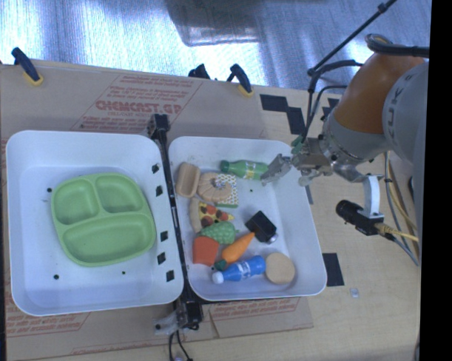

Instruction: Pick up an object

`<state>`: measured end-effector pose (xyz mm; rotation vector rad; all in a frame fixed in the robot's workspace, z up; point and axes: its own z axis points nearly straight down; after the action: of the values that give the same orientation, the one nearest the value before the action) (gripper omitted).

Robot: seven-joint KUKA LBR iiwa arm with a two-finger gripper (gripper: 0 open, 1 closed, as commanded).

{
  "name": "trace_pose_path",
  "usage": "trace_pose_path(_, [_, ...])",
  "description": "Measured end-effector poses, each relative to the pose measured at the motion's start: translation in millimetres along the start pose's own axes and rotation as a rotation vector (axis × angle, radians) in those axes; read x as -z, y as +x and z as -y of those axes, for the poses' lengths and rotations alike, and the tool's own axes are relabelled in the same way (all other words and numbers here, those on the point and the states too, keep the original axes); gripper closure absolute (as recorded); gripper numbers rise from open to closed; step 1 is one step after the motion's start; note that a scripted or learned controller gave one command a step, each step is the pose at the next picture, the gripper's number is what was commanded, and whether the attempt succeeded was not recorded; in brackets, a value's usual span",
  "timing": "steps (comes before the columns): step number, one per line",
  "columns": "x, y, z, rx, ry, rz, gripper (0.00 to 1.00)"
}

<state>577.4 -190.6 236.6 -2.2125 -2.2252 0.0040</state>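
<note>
Gripper [274,170] first: it hangs over the upper right part of the right bin [307,223], carried in from the right by the grey arm [377,100] with its orange band. One grey finger shows, slanting down and to the left, and its tip sits right at the cap end of the green bottle [245,168]. Whether the fingers are wide or narrow I cannot tell, and nothing can be seen held between them.

Going from big to small, the left bin [17,228] holds a green divided plate [102,218], well apart from the gripper. The right bin holds the pile of small things to pick from. Along its top lies the green bottle, long axis running left to right, so it points straight at the gripper tip. Just below and left of it sit a round patterned cookie [217,187] and a tan bread slice [186,179]. Lower down are a blue bottle [241,270], lying slanted near the bottom wall, a tan round bun [281,268] beside it, an orange carrot [238,246], a red piece [205,250] and a small black block [261,225].

My judgement is that the green bottle is the nearest pick by far. Its length lies along the gripper's line of approach, so a grasp would likely need the fingers across its narrow width.
</note>
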Motion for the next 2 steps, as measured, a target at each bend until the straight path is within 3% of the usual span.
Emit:
trace_pose_path(1, [-94.6, 37.5, 56.1, 0.001, 0.003, -0.001, 0.00])
trace_pose_path(2, [-139.5, 83.5, 94.4, -0.002, -0.021, 0.005, 0.00])
